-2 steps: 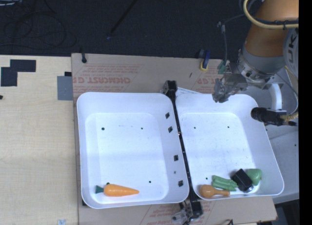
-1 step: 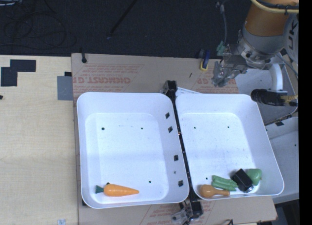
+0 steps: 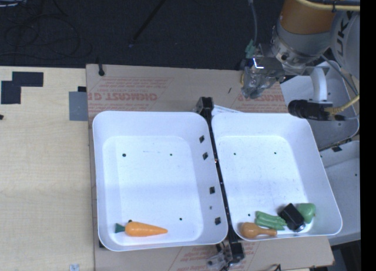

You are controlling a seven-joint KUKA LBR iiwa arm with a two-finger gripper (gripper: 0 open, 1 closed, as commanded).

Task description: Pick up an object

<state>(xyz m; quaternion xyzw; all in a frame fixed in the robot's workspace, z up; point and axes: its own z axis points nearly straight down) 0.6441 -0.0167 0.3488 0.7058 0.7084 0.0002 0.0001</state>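
progress: nothing picked | tool (image 3: 254, 85): above the surface behind the right bin (image 3: 329, 196), grip state cannot tell | carrot (image 3: 144, 228): left bin (image 3: 106, 146), front | toys (image 3: 281, 221): right bin, front corner | left: descend, grasp, lift

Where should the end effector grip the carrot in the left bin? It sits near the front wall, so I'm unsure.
Probably the thick orange middle of the carrot, coming straight down with the fingers closing across its width. It lies flat, lengthwise along the left bin front wall, alone, its tip pointing right and tapering thin.
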